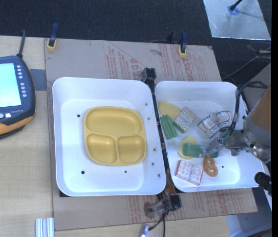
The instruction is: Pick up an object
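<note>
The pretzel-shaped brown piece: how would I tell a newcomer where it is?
Start at the right-hand shallow white bin, the one crowded with small items. Go to its near edge; the small brown pretzel-shaped piece lies there, just right of the flat red-and-white patterned packet. It is the only brown, looped thing with holes among them.

The arm (257,127) reaches in low from the right (gripper (218,144) seemingly angled leftward).

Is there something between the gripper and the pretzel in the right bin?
Nothing visible blocks it. The gripper sits low in the right bin, and the pretzel lies just below it in the camera view, beside the patterned packet.
</note>
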`<action>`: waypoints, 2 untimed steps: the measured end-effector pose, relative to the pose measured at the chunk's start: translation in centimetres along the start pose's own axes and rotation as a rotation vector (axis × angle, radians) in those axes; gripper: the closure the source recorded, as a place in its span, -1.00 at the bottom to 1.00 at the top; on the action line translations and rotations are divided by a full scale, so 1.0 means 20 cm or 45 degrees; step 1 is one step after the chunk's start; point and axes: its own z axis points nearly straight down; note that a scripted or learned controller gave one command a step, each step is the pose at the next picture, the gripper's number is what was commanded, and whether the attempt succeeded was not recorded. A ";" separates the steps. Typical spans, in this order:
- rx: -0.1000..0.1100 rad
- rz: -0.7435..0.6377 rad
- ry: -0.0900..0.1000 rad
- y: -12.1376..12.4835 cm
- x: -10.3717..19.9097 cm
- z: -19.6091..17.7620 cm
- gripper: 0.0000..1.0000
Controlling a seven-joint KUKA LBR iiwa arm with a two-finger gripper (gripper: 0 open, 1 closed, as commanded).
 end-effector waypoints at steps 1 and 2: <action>-0.001 -0.002 -0.002 0.33 0.15 0.30 -1.00; -0.006 0.002 0.000 0.69 0.39 -0.21 -1.00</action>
